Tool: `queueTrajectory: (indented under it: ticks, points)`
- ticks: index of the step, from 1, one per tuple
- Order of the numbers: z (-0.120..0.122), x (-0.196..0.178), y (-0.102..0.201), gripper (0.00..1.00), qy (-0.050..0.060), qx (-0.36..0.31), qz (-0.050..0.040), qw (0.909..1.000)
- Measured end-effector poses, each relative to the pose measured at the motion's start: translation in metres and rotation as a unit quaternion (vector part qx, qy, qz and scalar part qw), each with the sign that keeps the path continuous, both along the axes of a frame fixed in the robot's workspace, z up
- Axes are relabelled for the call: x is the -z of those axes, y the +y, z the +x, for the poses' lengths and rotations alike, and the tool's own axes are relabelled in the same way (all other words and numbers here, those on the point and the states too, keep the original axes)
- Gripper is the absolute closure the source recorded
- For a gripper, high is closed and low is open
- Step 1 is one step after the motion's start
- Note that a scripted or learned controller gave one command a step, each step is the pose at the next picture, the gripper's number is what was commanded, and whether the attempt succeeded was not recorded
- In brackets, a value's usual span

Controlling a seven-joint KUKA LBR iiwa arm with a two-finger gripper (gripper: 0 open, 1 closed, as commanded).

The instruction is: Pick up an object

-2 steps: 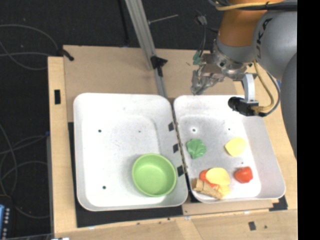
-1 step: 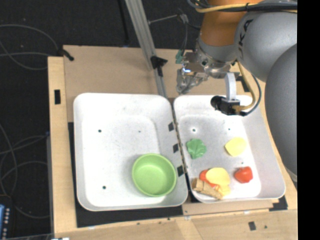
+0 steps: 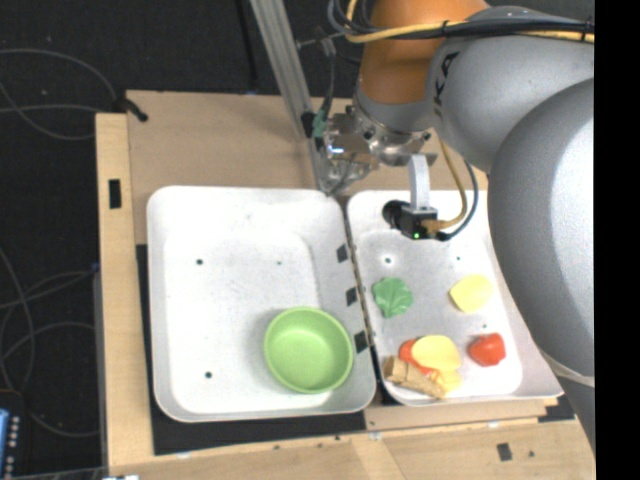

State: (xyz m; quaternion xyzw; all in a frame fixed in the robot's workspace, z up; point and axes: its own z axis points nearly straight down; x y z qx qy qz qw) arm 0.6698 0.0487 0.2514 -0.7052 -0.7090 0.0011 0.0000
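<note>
Heads-up: your gripper (image 3: pixel 340 180) sits over the bins' shared rim at 12 o'clock, jaw state — can't tell. Targets cluster at 5 o'clock in the right bin (image 3: pixel 440 253): green piece (image 3: pixel 393 296), yellow piece (image 3: pixel 470 293), red piece (image 3: pixel 487 350). Risk imo: descending here hits the divider, grabs nothing.

The grey arm (image 3: pixel 520 118), with its orange band (image 3: pixel 410 18), reaches in from the right, and its gripper (image 3: pixel 340 173) hangs over the far end of the divide between the two white bins. The left bin (image 3: pixel 220 258) holds a green bowl (image 3: pixel 308 349) near its front right corner. The right bin (image 3: pixel 430 258) holds a green leafy piece (image 3: pixel 393 296), a yellow piece (image 3: pixel 470 293), a red piece (image 3: pixel 487 349), and a yellow and tan cluster (image 3: pixel 428 365) at its front edge.
</note>
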Motion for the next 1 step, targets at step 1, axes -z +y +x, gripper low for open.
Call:
queueTrajectory:
  ticks: [1]
  points:
    - [0.0003, -0.0014, -0.0023, 0.00, -0.001, 0.002, 0.0001, 1.0000]
